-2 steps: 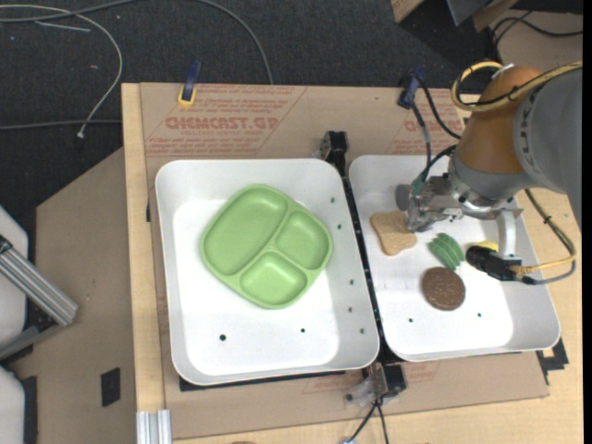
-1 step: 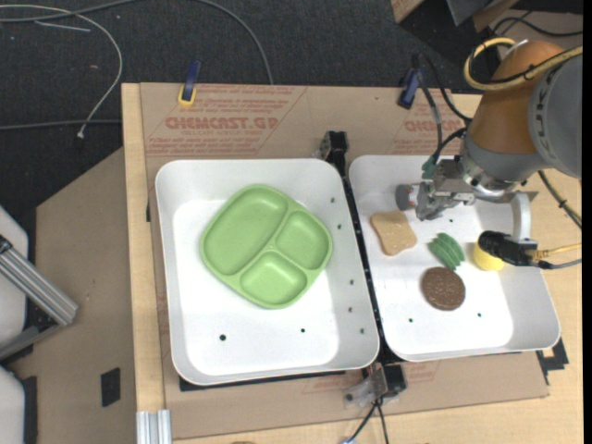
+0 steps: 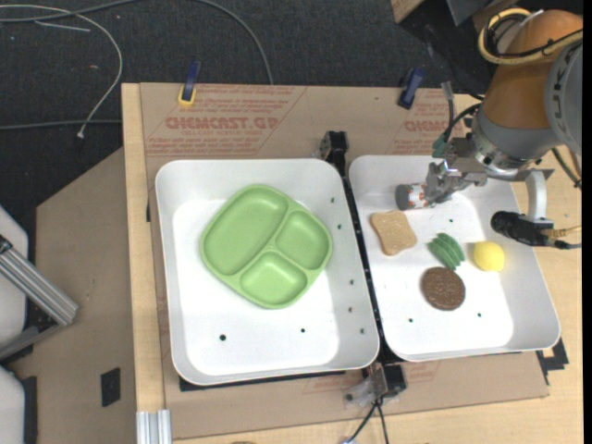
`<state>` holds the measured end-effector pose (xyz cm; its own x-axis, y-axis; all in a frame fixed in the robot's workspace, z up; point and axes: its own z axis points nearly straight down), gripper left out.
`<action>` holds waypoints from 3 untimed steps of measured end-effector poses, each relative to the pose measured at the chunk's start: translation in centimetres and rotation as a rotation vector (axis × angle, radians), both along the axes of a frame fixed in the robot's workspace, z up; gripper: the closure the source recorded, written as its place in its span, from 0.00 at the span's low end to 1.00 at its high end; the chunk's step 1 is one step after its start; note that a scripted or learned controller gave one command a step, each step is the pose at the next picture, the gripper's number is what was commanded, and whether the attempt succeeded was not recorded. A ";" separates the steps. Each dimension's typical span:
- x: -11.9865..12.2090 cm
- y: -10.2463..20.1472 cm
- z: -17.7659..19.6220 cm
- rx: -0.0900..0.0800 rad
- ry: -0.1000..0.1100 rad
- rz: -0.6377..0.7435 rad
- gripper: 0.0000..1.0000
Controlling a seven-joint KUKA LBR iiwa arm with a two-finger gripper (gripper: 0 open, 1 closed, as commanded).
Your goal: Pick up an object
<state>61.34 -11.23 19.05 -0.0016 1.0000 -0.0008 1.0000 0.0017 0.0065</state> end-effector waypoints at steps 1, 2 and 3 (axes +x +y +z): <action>0.1 0.0 3.4 0.000 0.001 -0.001 1.00; -1.0 4.7 2.7 0.003 0.010 0.003 1.00; -1.4 10.7 2.2 0.003 0.009 0.004 1.00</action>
